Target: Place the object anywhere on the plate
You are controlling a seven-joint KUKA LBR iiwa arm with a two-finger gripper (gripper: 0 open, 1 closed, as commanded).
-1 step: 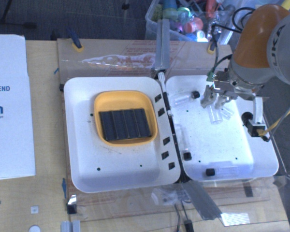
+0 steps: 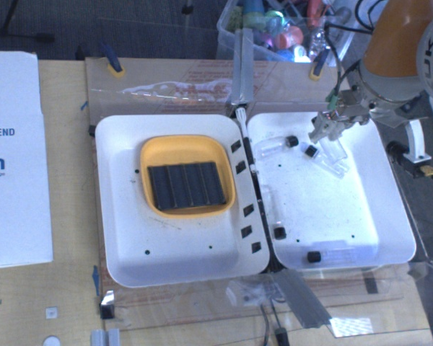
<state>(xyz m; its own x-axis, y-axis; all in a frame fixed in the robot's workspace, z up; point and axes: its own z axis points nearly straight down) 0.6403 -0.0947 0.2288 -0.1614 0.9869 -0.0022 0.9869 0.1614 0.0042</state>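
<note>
Wooden table (image 2: 65, 294) carries two white bins. Left bin (image 2: 123, 251): yellow plate (image 2: 153, 153) bearing a dark ribbed slab (image 2: 186, 186). Tool (image 2: 323, 132) over right bin (image 2: 361, 222); finger state indeterminate, can't tell if holding.

A flat white cardboard box (image 2: 14, 161) lying at the left end of the worktop is showing black capitals reading "S END", cut off by the frame edge, and below them large blue letters ending in "an". The orange band (image 2: 404, 31) of the arm is carrying dark letters at the frame's edge, too cropped to read.
</note>
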